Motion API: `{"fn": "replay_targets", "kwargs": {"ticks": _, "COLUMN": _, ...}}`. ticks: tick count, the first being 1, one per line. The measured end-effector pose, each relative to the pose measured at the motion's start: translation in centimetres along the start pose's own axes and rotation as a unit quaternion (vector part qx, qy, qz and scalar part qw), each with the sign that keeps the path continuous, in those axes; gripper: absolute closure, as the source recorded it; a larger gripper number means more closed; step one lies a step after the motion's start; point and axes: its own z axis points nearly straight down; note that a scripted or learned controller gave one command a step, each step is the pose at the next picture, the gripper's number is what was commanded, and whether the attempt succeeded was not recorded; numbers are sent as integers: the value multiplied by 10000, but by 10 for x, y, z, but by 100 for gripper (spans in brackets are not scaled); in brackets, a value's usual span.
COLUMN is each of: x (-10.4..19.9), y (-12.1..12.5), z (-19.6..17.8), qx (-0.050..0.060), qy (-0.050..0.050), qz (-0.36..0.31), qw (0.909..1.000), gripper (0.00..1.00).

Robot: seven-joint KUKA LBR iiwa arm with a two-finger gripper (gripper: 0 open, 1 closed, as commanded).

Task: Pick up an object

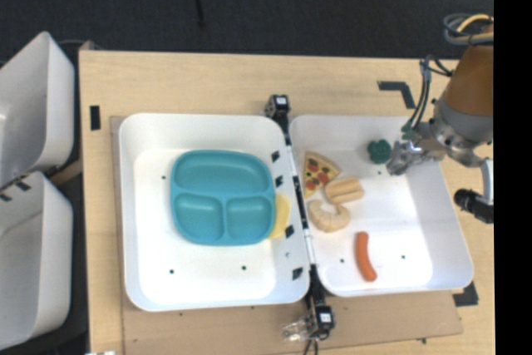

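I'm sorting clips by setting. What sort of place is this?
Probably a robot test bench, not a kitchen: two white bins on a wooden bench, toy food such as a pizza slice, and a robot arm.

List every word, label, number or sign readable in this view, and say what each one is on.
None can be read. The teal tray, the pizza slice, the sausage, the white bins and the end effector bear no legible print; small black fittings on the bin edges are too small to read.

Teal plate point(223, 197) – white bins point(150, 278); red sausage point(366, 255), green toy point(380, 150), tan bench point(208, 79).
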Motion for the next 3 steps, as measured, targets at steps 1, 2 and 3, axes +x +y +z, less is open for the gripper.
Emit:
{"fn": "replay_targets", "kwargs": {"ticks": 1, "x": -2, "y": 6, "z": -65, "qx": -19, "qy": -7, "qz": -54, "qw": 10000, "gripper": 100}}
{"fn": "replay_targets", "kwargs": {"ticks": 2, "x": -3, "y": 8, "z": -97, "qx": -1, "qy": -1, "qz": -57, "qw": 10000, "gripper": 100}}
{"fn": "replay_targets", "kwargs": {"ticks": 3, "x": 47, "y": 14, "z": -104, "qx": 8, "qy": 10, "qz": -75, "qw": 10000, "gripper": 100}}
